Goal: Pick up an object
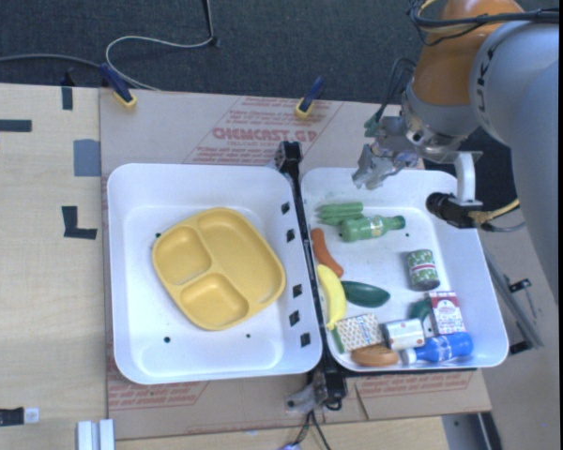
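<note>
- Your arm (pixel 507 64), grey with a glossy orange band, reaches in over the right bin (pixel 495 293); the pick looks not yet made.
- Left bin (pixel 131 251), smooth white plastic, bears a yellow compartment tray (pixel 218 267), rounded and matte.
- Gripper (pixel 373 172) hangs above the right bin's far edge; you cannot tell how wide its fingers stand, and nothing shows between them.
- Nearest candidate: green bottle (pixel 368 227), lying just below the gripper.
- Further off: curved banana (pixel 333 294), cylindrical can (pixel 420 269), blue bottle (pixel 443 350).

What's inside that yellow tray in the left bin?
Nothing visible: the yellow tray shows three bare compartments. It lies alone in the left bin; whatever might be beneath the tray is hidden.
</note>
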### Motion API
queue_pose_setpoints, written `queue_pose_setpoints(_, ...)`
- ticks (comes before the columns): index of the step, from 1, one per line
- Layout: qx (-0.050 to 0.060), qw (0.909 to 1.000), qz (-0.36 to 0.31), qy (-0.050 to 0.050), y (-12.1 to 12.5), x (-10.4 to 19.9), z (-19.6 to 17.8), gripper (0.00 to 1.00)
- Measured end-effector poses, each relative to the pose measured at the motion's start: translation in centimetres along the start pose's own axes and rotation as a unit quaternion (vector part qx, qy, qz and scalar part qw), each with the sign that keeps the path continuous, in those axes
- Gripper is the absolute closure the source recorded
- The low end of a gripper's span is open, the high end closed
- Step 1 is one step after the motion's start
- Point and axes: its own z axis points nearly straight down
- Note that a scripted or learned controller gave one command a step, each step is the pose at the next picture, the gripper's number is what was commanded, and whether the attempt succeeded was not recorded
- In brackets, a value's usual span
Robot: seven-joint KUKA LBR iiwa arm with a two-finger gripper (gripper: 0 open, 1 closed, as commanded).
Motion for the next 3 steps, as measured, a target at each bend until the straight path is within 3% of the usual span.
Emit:
queue_pose_setpoints(1,0.001,1.0000,0.000,0.000,0.0,0.0,0.1,0.00)
queue_pose_setpoints(2,0.002,1.0000,0.000,0.000,0.4,-2.0,13.6,0.00)
queue_pose_setpoints(3,0.002,1.0000,0.000,0.001,0.4,-1.9,12.6,1.00)
